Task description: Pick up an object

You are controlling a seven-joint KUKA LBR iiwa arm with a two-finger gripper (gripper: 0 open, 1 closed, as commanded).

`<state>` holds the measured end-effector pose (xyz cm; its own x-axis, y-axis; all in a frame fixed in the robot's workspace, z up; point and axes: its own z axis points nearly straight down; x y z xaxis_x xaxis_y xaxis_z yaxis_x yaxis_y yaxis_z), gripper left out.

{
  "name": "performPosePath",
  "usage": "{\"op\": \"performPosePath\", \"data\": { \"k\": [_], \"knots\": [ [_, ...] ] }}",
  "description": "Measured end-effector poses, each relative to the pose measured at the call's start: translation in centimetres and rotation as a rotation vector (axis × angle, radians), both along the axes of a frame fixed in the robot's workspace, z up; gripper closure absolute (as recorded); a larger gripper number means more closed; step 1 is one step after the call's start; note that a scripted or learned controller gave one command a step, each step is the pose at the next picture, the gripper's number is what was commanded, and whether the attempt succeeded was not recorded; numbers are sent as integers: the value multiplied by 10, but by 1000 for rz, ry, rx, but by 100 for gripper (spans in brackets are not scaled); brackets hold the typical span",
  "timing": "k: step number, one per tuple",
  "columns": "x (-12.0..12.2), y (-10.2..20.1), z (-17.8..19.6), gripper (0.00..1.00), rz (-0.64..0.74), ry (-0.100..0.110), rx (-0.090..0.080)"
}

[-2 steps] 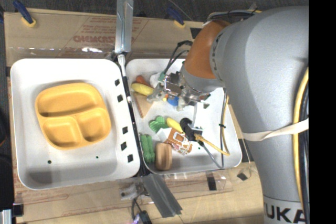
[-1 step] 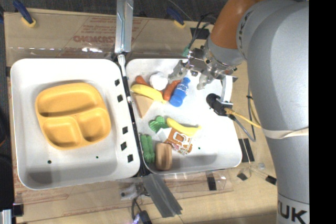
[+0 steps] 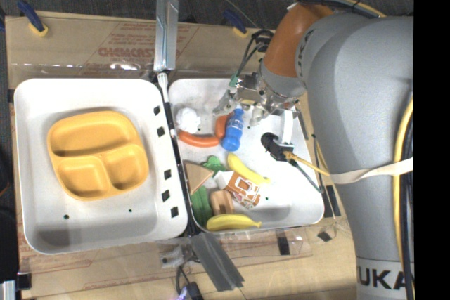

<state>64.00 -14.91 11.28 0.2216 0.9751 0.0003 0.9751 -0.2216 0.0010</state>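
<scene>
The pincer (image 3: 245, 106) is seen low over the far part of the right bin (image 3: 299, 204), at the end of the grey arm (image 3: 351, 81) that reaches in from the right. Whether it is released or clenched cannot be told from this view. A blue bottle (image 3: 233, 131) with a pale cap is found directly beneath it, standing slightly tilted, its top right at the pincer; a grasp on it cannot be confirmed. An orange carrot-like piece (image 3: 199, 140) is laid just left of the bottle and touches it, and a white ball (image 3: 188, 118) is set beside that. Nearer the camera, a yellow banana (image 3: 246, 169) is placed in the middle of the bin, with an orange-and-white packet (image 3: 243, 191), a small wooden block (image 3: 220, 201) and some green pieces (image 3: 201, 204) clustered below it. A second banana (image 3: 232, 222) is laid along the near wall. The left bin (image 3: 91, 225) is occupied by a yellow compartment tray (image 3: 98, 153).
</scene>
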Motion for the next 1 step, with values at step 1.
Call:
{"op": "performPosePath", "data": {
  "k": [1],
  "knots": [
    [-41,24,31,0,54,2,1]
  ]
}}
